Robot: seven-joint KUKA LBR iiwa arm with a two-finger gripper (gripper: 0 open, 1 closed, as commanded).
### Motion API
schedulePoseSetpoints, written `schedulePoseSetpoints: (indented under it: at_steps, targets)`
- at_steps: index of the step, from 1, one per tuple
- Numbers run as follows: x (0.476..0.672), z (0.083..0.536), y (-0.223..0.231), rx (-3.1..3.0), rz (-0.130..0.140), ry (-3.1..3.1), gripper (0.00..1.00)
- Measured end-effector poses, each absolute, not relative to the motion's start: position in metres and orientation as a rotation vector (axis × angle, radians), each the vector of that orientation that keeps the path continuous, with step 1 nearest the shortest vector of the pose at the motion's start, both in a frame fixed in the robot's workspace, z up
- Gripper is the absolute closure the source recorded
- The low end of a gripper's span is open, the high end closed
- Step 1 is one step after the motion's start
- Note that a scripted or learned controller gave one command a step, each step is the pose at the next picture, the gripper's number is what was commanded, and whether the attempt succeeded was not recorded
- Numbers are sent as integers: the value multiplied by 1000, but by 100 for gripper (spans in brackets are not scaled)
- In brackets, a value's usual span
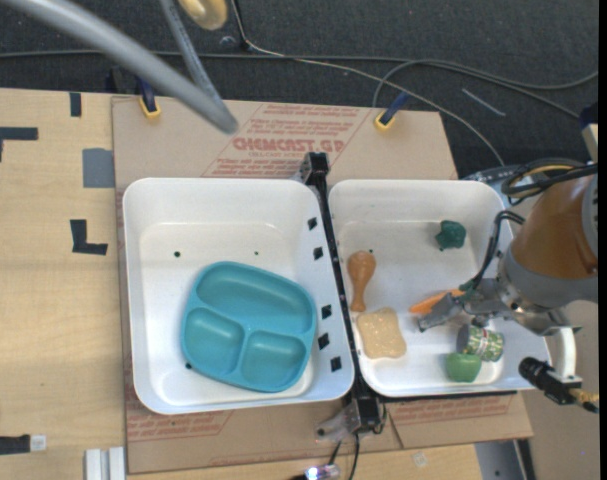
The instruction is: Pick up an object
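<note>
The tool (453,313) sits low in the right bin (403,198), right of frame centre, beside the orange carrot-like piece (430,303). Whether it is parted or closed I cannot tell (the wrist hides it). Best to centre over the piece before lifting.

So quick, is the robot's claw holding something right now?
Gripper: it is down in the right bin among the small things, but whether it is open, closed or holding anything cannot be told.
</note>
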State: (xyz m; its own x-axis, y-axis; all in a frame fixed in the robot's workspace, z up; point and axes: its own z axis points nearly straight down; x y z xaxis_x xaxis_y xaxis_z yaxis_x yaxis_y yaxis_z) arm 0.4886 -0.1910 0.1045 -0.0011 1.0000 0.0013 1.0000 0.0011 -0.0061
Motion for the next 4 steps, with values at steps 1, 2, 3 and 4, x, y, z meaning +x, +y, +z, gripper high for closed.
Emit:
schedulePoseSetpoints:
  at_steps: [1, 2, 3, 4]
  targets:
    - [490, 117, -191, -2217, 2, -2222, 100]
    - [492, 180, -190, -2223, -3, -2226, 100]
    - [491, 243, -190, -2224, -4, -2228, 100]
    - [492, 241, -190, -2220, 1, -2223, 100]
